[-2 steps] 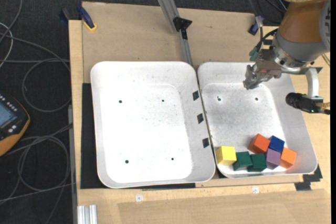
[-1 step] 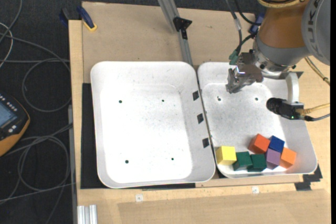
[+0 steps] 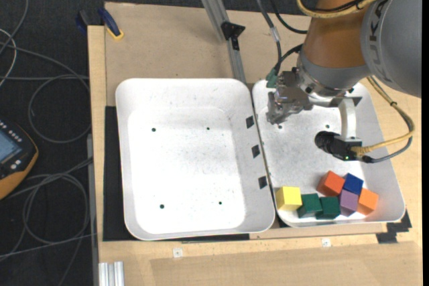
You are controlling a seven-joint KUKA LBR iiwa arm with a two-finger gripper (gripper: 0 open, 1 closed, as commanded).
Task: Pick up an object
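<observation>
Several small blocks lie bunched along the near edge of the right bin (image 3: 295, 157): a yellow block (image 3: 289, 197), two green blocks (image 3: 310, 205), a red-orange block (image 3: 332, 182), a blue block (image 3: 352, 182), a purple block (image 3: 349, 199) and an orange block (image 3: 368, 199). My gripper (image 3: 278, 114) hangs over the far left part of the right bin, near the divider between the bins. It is well away from the blocks, and I see nothing held in it.
The left bin (image 3: 134, 117) stands beside the right one, with small black clips along the shared wall (image 3: 258, 151). A metal pole (image 3: 214, 3) slants up behind the bins. A black connector with a yellow cable (image 3: 335, 144) hangs from the wrist over the right bin.
</observation>
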